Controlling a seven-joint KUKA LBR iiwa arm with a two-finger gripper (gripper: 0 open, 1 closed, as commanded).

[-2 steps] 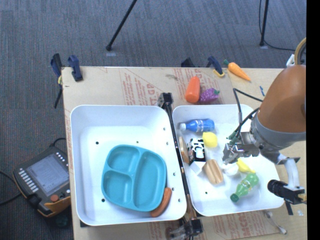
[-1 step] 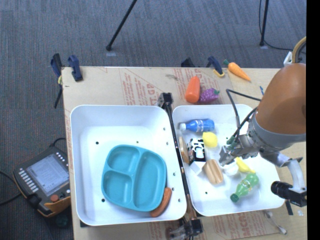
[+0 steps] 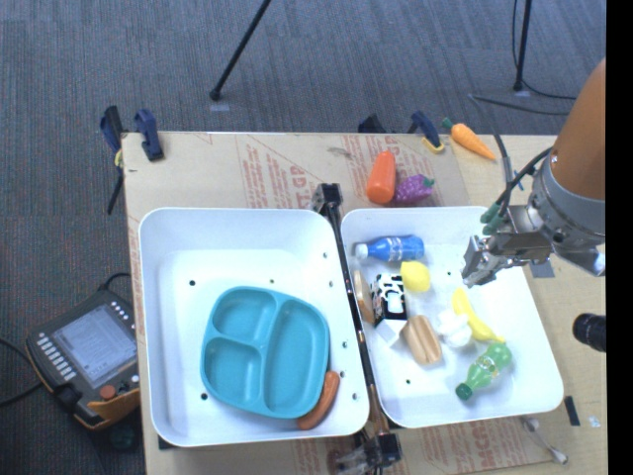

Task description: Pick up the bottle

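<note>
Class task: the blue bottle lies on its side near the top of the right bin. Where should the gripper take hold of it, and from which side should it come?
Grip the blue bottle across the middle of its body, coming straight down from above. It lies flat, its long axis running left to right, white cap to the left, so fingers should probably close front to back. The lemon sits close below, leaving little room there.

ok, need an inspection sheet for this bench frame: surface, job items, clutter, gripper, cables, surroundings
Surface: cardboard-topped bench with left bin and right bin.
Job's things: blue bottle and green bottle, both lying in the right bin.
Clutter: lemon, banana, hot dog; teal plate and sausage in the left bin; carrot on the bench.
Grippers: gripper above the right bin, holding nothing visible.
Cables: on the arm.
Surroundings: carpet, tripod legs, handheld controller.
</note>
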